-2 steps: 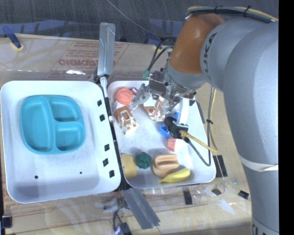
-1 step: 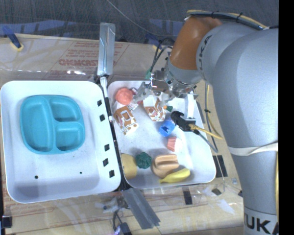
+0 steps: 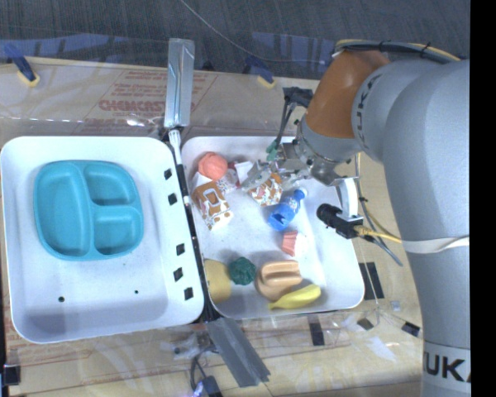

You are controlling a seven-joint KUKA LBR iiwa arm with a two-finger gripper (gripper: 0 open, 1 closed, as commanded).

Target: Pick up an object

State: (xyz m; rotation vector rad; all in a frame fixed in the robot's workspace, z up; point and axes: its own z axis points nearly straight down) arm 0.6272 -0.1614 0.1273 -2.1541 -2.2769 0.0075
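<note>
My gripper [image 3: 270, 170] is low over the upper middle of the right bin [image 3: 341, 281], reaching in from the right. It is right at a crumpled silver and orange wrapper [image 3: 264, 188], and I cannot tell whether they touch. A blue bottle [image 3: 285, 210] lies just below the gripper. To its left are an orange ball [image 3: 213, 165] and a patterned carton [image 3: 212, 206]. A small pink piece [image 3: 291, 242] lies lower down. Along the bin's front edge sit a yellow block [image 3: 217, 281], a green lump [image 3: 242, 270], a hot dog [image 3: 279, 276] and a banana [image 3: 296, 297].
The left bin [image 3: 33, 304] holds a blue divided plate [image 3: 88, 208] in its upper half. A metal divider [image 3: 178, 85] stands between the bins at the back. The grey arm [image 3: 413, 155] covers the bench to the right of the right bin.
</note>
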